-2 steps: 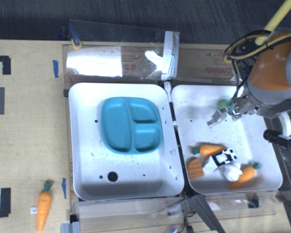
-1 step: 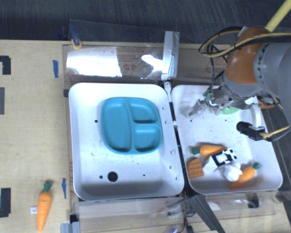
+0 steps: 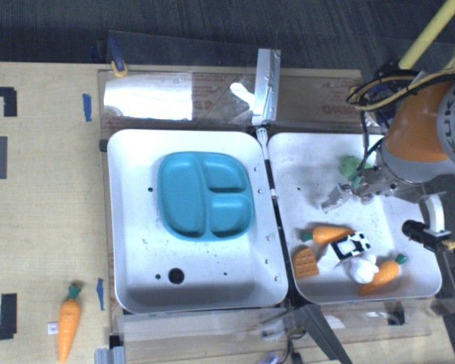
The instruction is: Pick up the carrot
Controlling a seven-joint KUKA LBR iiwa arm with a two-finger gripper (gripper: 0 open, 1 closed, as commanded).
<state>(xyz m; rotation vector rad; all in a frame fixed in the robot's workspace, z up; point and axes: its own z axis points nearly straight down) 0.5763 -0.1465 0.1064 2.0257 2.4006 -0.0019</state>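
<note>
Gripper (image 3: 341, 196): hovering low in the right bin (image 3: 303, 154), fingers apart, holding nothing.
Carrot (image 3: 330, 234): at its 6 o'clock, well apart.
Neighbours: waffle (image 3: 305, 262) at 7, cow toy (image 3: 355, 254) touching, second carrot (image 3: 384, 272) at 4.

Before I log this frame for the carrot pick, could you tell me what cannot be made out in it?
- Gripper, camera view: small and blurred against the right bin; finger state unreadable.
- Green item: partly hidden by the arm's cables; identity unclear.
- Carrot at the bin's near right: its left end sits behind the black-and-white toy.
- Arm: cut off by the right edge.
</note>
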